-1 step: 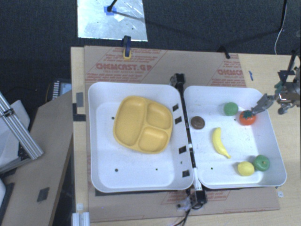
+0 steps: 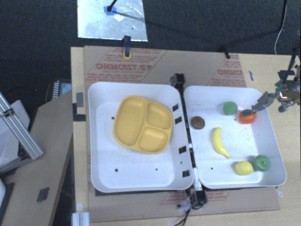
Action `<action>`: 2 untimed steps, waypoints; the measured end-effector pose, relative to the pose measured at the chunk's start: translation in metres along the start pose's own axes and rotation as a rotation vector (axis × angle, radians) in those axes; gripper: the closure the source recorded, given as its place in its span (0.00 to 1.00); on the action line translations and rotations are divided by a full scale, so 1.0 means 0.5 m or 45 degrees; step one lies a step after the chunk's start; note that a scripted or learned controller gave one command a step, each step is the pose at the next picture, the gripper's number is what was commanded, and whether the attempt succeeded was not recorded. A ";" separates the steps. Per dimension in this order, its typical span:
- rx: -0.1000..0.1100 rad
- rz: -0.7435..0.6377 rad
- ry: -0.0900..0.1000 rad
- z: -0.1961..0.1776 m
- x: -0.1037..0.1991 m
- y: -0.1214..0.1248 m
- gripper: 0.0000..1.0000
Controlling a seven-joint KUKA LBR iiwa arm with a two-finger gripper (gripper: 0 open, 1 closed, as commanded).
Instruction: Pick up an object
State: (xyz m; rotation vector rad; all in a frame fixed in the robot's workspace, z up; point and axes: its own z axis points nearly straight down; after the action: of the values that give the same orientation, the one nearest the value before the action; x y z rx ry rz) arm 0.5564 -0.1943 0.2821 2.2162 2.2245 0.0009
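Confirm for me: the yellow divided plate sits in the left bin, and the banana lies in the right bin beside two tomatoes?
Not quite. The camera view shows one tomato in the right bin, not two. The yellow divided plate is in the left bin, and the banana lies in the right.

- Tomato (image 2: 247,117): red-orange, round, green top; back right of right bin (image 2: 275,140), just beside the green ball.
- Green ball (image 2: 230,108): round, matte, near the bin's back wall.
- Brown disc (image 2: 197,122): small, flat, near the left wall.
- Banana (image 2: 220,142): yellow, lying flat mid-bin, tip pointing to front right.
- Lemon (image 2: 243,168): yellow, front right corner.
- Green apple (image 2: 261,163): shiny, touching the lemon on its right.
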 end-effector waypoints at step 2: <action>0.006 0.004 0.002 0.239 -0.014 -0.007 0.00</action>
State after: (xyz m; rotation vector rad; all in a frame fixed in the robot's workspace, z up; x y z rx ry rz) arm 0.5531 -0.2015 0.1624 2.2230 2.2241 -0.0027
